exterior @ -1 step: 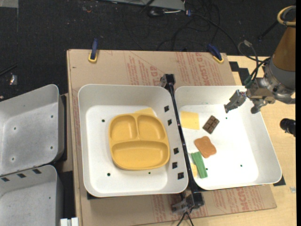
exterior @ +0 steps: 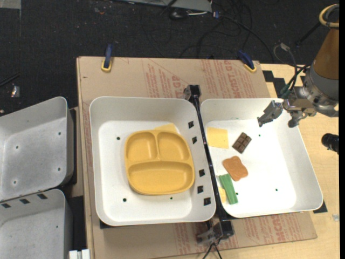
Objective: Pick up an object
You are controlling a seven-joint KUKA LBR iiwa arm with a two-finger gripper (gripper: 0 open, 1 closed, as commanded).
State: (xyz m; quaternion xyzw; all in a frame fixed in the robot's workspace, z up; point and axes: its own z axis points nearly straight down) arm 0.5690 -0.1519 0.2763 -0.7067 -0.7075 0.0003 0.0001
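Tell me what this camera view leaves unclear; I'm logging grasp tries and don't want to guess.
- End effector: seen at a slant over the right bin's far edge, too small to tell open from shut.
- Yellow sheet under the divided tray: the tray covers most of it.
- Yellow item beside the green block: mostly hidden by the block.
- Arm: cut off by the frame's right edge.

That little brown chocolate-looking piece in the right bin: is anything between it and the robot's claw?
Nothing visible. The gripper hangs over the right bin's upper right part, and bare white floor lies between it and the brown piece. The yellow slice sits on its far side.
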